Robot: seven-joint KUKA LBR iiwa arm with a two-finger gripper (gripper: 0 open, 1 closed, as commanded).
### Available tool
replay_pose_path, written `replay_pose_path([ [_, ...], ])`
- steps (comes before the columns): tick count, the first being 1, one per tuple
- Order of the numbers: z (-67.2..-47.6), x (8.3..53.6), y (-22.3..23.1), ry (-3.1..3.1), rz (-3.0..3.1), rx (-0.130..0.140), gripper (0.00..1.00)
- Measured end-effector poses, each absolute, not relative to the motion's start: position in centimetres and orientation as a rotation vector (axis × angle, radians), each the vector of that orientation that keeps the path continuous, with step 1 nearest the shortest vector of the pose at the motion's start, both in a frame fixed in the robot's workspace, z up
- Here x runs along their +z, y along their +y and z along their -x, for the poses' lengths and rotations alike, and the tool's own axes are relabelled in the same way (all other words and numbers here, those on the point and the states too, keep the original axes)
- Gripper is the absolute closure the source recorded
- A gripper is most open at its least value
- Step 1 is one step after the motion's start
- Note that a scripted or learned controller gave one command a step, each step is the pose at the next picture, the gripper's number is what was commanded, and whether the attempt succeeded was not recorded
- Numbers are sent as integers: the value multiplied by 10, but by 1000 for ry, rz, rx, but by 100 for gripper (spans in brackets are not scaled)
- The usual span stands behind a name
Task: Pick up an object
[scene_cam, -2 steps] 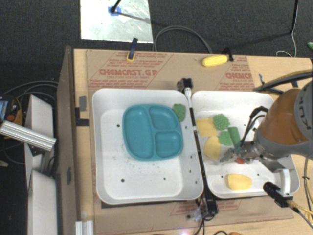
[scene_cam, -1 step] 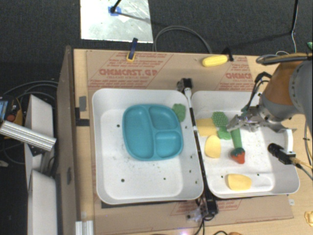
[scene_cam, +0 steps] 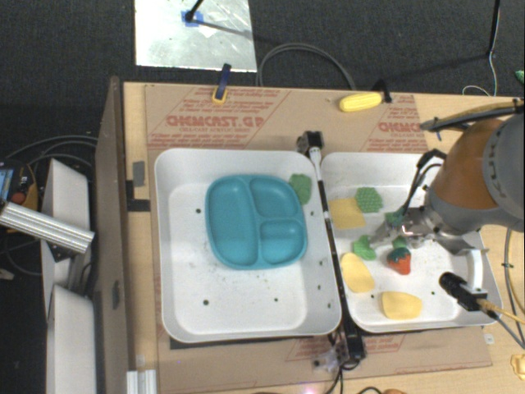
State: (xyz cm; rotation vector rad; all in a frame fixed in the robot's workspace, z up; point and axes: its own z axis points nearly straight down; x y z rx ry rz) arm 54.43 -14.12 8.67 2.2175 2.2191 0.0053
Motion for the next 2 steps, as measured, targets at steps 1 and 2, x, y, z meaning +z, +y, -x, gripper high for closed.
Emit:
replay_pose_path([
  [1,-548,98,-142,2223,-2210,10,100],
  [2,-547,98,-142,2224,-2211,9,0],
])
